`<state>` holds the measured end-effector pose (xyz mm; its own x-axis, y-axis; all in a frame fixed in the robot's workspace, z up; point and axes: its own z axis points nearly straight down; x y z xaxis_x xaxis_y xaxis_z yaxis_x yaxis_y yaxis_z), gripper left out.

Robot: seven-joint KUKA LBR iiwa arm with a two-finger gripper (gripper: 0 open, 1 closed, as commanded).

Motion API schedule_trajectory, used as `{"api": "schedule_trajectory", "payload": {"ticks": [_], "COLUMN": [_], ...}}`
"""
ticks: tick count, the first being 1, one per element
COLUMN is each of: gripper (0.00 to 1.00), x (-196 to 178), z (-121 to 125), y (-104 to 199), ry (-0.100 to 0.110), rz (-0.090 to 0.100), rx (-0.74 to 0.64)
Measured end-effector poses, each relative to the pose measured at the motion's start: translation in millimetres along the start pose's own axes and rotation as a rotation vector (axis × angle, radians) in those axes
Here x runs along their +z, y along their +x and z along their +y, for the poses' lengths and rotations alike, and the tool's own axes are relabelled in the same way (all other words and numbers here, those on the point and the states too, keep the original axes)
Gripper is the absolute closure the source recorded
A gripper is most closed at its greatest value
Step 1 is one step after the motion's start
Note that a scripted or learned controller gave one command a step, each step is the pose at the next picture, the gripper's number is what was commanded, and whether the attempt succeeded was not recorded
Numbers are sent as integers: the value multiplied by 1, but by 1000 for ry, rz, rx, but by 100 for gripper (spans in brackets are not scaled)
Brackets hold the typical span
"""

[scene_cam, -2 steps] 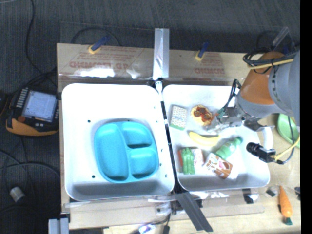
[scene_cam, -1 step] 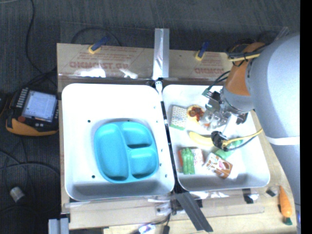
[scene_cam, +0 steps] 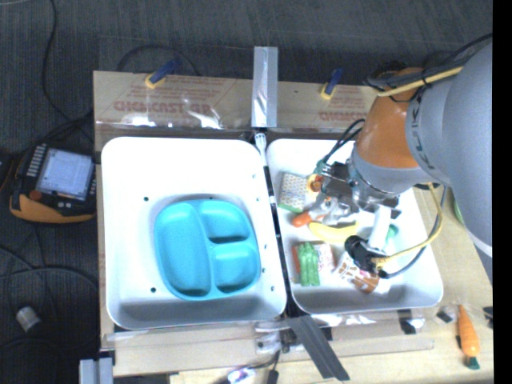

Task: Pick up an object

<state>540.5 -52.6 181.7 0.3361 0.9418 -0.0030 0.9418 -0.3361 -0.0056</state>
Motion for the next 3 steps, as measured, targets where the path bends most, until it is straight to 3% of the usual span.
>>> {"api": "schedule_trajectory", "payload": {"ticks": [1,2,3], "gripper": [100,100,0], "x": [-25,-38,-38], "z": [-30,4,4], "y": [-78,-45,-45], "ry": [0,-2,-2], "rz": [0,2,2], "rx": [-211,-284,-284]}}
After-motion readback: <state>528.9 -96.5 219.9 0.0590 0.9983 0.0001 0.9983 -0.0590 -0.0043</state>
